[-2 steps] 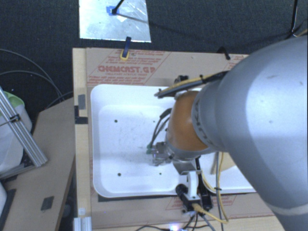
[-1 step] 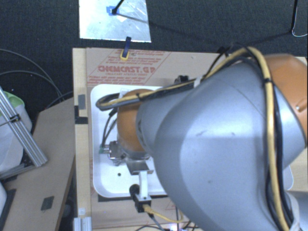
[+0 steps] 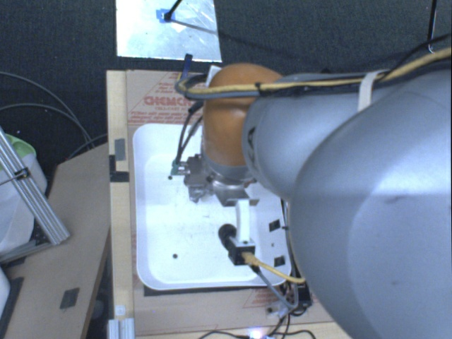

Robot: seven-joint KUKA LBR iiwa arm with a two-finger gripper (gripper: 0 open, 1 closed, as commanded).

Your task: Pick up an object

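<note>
Camera view, smooth grey arm [image 3: 353,189], glossy white bin [image 3: 152,210]

I see dark carpet [image 3: 56,27] around the bench, a shiny silver sheet [image 3: 166,20] lying on it at the top, and on my left a tan table [image 3: 67,224] with a slanted aluminium rail [image 3: 32,196]

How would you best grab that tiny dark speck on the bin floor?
From straight above: the speck lies low on the bin's flat floor, away from the walls. It is too small to show a better part to grip.
</note>
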